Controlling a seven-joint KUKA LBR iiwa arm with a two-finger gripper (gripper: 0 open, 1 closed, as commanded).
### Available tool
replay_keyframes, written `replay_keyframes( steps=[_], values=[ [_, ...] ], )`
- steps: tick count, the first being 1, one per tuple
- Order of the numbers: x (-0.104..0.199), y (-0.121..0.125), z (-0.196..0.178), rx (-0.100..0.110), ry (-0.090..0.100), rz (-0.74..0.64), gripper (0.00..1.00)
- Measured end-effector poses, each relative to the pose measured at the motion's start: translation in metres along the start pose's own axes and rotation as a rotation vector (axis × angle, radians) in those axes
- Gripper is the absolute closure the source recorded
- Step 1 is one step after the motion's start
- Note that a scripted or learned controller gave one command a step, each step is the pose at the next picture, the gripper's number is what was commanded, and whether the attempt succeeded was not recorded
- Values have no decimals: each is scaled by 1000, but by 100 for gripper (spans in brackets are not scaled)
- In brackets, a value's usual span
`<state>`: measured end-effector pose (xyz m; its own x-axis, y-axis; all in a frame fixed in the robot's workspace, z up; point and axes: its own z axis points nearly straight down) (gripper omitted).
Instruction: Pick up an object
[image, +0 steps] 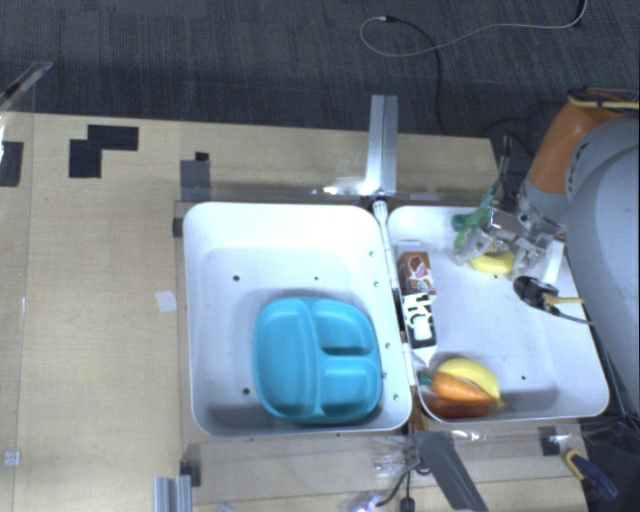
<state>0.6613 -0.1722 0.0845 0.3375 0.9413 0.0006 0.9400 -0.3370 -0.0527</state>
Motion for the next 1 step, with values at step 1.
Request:
replay_keyframes(
  steps=[1],
  values=[
    [13,1,-88,-59,-2,-56,0]
  ],
)
